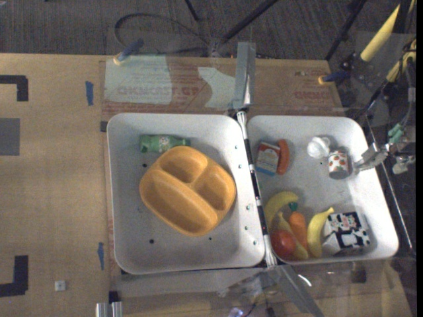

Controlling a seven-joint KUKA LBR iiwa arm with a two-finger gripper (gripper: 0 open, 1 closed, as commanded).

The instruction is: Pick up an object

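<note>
Orange tray: smooth, rounded, three-compartment.

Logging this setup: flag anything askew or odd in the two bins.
The orange divided plate sits skewed in the left bin, partly covering a green packet. In the right bin, the bananas, carrot and tomato are heaped together.

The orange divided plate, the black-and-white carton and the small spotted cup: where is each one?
orange divided plate (188,190): camera view, on its central ridge.
black-and-white carton (346,230): camera view, on its top face.
small spotted cup (338,164): camera view, on its side wall.
</note>
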